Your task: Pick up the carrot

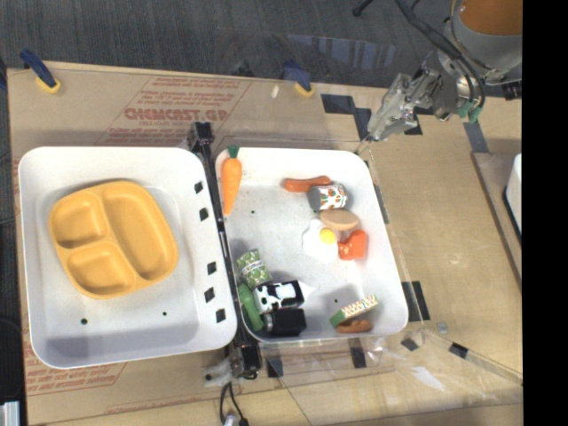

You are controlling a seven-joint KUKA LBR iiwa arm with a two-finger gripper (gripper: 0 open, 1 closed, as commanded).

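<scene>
An orange carrot [231, 180] with a green top lies along the left wall of the right bin [275, 229], near its far corner. My gripper [383, 122] hangs above the bench just beyond the right bin's far right corner, well to the right of the carrot. Nothing shows between its fingers.
The right bin also holds a sausage [304, 185], a small can [329, 197], a fried egg [323, 238], an orange-red block [353, 245], a black-and-white cow toy [280, 296] and a few other toys. A yellow divided plate [111, 236] sits in the left bin [35, 309].
</scene>
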